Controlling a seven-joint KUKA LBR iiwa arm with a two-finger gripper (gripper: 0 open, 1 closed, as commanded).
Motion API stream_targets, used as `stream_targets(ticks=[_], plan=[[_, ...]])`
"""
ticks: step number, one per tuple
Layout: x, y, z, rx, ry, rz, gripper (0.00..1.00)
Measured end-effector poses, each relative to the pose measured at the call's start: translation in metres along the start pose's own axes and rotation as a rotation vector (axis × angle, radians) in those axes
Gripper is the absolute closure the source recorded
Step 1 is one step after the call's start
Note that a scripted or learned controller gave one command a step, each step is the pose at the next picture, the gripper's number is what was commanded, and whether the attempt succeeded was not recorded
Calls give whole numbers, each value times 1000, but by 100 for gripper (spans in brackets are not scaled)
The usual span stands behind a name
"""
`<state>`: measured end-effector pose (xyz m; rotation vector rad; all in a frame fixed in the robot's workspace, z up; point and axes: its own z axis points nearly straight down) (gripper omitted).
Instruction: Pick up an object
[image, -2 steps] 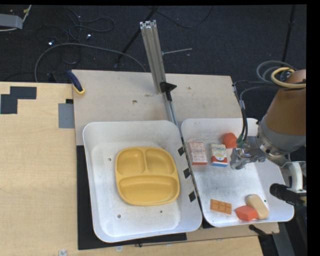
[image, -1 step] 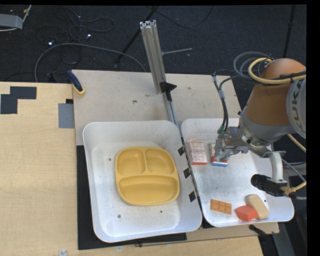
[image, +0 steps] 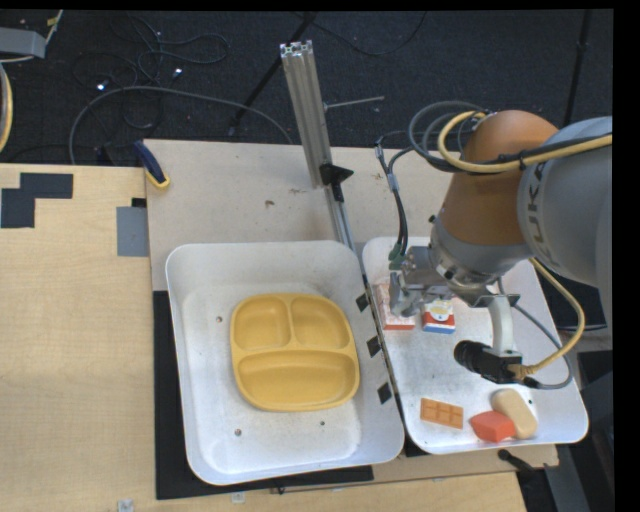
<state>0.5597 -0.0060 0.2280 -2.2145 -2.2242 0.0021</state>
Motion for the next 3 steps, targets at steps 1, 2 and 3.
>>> stream_targets(ticks=[1,2,3], plan=[[51,14,12,0,0,-1,100],[91,27,14,-1,-1,1,100],[90,27,14,1,-2,2,0]])
